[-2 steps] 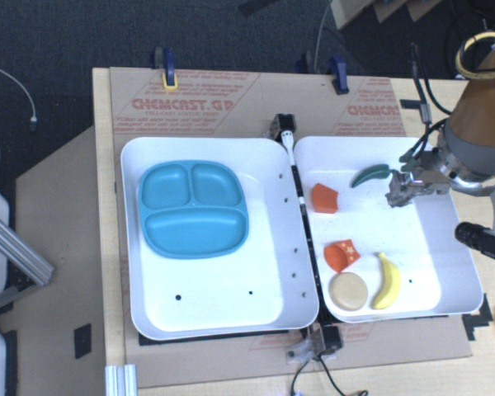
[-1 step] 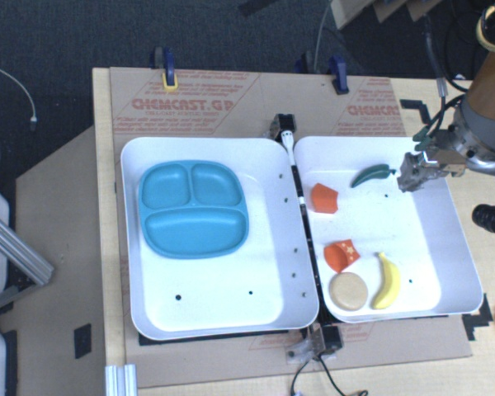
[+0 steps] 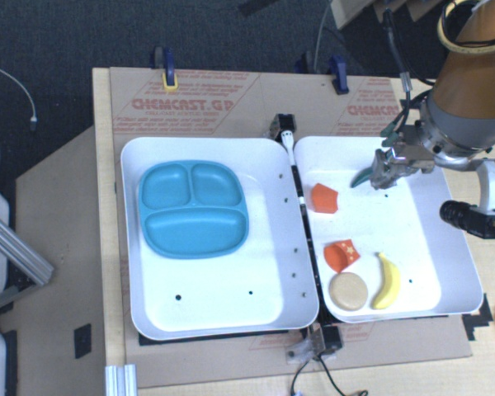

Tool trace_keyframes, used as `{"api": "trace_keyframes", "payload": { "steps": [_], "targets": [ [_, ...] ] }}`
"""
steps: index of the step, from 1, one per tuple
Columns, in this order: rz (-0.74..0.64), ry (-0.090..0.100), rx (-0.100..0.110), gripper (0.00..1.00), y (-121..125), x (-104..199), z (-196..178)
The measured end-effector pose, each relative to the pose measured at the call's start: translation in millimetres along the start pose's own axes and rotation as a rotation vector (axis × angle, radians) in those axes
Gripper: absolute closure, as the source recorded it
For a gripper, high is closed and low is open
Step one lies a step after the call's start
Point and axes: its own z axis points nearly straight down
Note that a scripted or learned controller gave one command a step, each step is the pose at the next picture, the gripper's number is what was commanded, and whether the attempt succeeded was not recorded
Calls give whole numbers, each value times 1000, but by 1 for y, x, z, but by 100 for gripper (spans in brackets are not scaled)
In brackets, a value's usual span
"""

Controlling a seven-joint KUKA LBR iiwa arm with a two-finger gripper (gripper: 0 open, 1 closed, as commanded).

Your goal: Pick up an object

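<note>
The gripper [image 3: 383, 174] hovered over the right bin [image 3: 433, 246]; finger state could not be determined. Nearest, left of it, lay an orange block [image 3: 324, 198], probably the target.

You can read red print on the brown board [image 3: 231, 97] under the bins. At the far edge, behind the left bin [image 3: 132, 221], it says "CHEMCAST G.P", with a smaller line beneath it too fine to make out. Behind the right bin [image 3: 445, 254], the same red lettering repeats, partly cut off.
</note>
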Motion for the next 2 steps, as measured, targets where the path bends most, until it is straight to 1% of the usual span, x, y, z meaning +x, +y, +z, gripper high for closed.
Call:
{"api": "trace_keyframes", "payload": {
  "steps": [1, 2],
  "targets": [
    [-1, 2, 7, 100, 9, 57, 20],
    [0, 0, 1, 100, 18, 114, 19]
  ]
}}
